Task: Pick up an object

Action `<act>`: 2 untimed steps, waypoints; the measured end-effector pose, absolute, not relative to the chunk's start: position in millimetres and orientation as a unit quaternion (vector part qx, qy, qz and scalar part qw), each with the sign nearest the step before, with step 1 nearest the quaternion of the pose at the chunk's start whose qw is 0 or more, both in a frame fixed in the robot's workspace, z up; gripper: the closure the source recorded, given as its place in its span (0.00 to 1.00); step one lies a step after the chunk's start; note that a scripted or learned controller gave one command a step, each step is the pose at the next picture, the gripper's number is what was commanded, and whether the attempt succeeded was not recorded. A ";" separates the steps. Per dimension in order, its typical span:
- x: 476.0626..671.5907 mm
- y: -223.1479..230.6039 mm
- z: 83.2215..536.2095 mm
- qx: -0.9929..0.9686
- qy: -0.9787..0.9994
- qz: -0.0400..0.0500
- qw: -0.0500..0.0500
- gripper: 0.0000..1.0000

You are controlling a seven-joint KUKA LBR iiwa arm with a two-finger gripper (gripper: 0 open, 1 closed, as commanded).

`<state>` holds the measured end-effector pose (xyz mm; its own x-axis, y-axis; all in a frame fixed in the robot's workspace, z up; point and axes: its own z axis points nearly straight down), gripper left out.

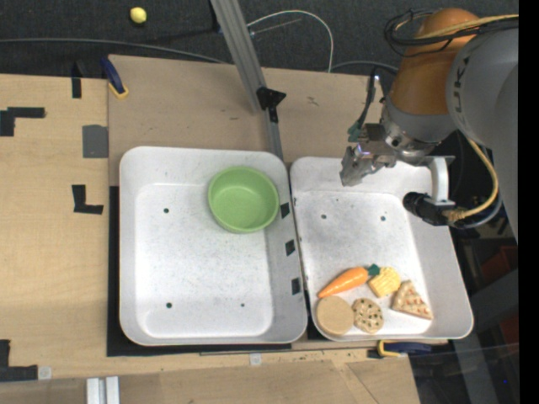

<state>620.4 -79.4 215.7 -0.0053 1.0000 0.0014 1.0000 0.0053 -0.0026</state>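
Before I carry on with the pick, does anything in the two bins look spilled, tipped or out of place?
Nothing stands out. The green bowl sits upright in the left bin. The carrot, corn, pizza slice and two cookies are clustered in the right bin's near corner. The hand hangs over its far edge.

Green bowl (243,199) in left bin (143,251); toy foods in right bin's (438,259) near corner; gripper (358,168) above its far edge
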 end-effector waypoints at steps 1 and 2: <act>600.8 -32.1 208.1 -0.705 -0.709 0.001 0.002 1.00; 591.7 23.5 219.8 -0.704 -0.710 0.000 0.002 1.00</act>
<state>591.7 23.5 219.8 -0.0078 1.0000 0.0024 1.0000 0.0078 -0.0020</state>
